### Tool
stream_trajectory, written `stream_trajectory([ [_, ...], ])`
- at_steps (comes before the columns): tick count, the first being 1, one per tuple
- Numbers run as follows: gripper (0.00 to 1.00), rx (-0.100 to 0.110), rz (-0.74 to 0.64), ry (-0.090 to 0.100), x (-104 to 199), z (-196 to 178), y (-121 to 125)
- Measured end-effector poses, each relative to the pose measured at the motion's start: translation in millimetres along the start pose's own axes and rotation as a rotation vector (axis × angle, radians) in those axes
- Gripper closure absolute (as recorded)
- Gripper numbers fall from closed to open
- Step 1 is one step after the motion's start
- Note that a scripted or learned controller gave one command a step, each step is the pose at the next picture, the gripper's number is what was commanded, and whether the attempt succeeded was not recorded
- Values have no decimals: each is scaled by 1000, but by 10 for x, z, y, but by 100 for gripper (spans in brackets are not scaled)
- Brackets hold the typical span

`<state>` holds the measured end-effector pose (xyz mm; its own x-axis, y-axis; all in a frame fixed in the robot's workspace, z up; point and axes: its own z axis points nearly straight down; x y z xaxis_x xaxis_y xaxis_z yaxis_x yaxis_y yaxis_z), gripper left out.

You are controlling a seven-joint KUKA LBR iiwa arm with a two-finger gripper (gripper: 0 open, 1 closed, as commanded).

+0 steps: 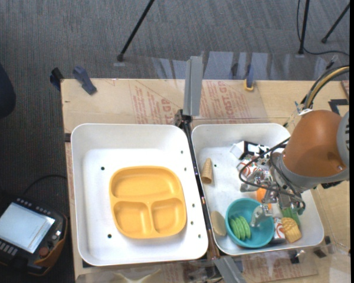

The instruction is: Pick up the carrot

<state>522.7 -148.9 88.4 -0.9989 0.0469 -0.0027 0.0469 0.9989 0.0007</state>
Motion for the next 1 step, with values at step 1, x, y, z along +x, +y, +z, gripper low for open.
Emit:
stream_trajectory([
  [1, 100, -1, -4, -3, -18, -120, 19],
])
